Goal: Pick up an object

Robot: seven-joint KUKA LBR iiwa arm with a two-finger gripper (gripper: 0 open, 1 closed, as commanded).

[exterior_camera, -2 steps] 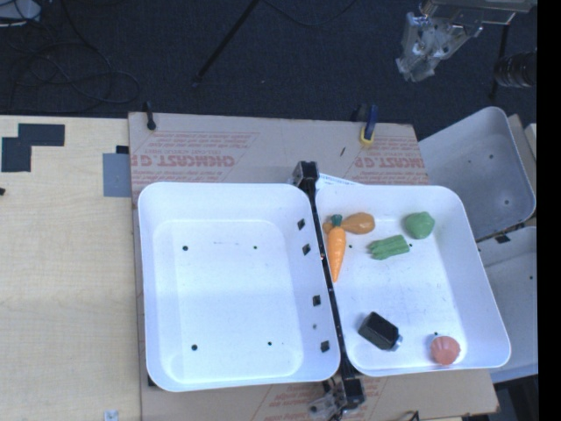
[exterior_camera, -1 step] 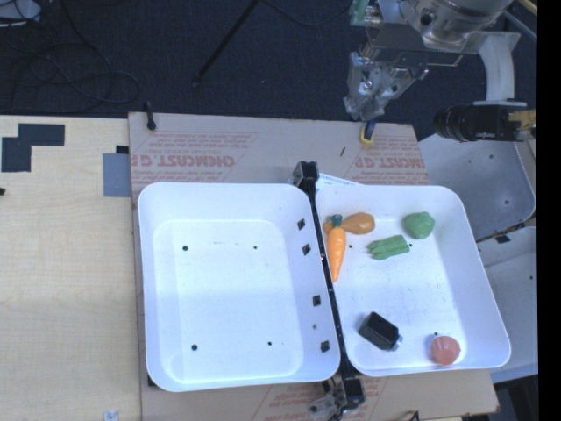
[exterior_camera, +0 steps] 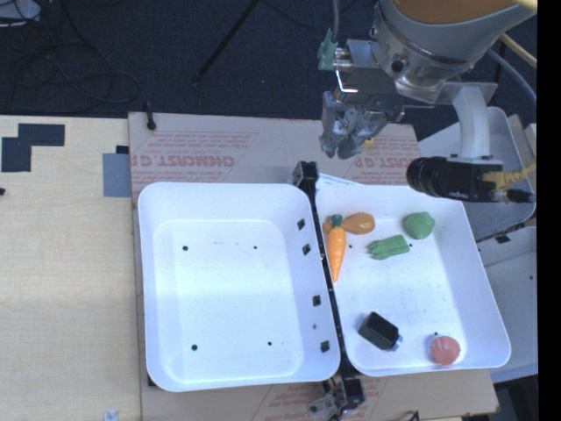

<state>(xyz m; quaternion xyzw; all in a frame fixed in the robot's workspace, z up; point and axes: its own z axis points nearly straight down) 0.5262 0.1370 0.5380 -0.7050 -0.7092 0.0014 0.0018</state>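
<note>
Arm: the gripper (exterior_camera: 344, 139) hangs above the back rim of the right bin (exterior_camera: 491, 323), pointing down.
Fingers: maybe closed and holding nothing; too blurry to tell.
Toys: black block (exterior_camera: 379, 331), pink ball (exterior_camera: 444, 350), carrot (exterior_camera: 335, 248), all in the right bin.
Bench: cardboard sheet (exterior_camera: 219, 152) under both bins.
Writing: red letters there, upside down, hard to read.

Glossy white plastic bins (exterior_camera: 228, 202), matt cardboard (exterior_camera: 219, 152) beneath.
</note>
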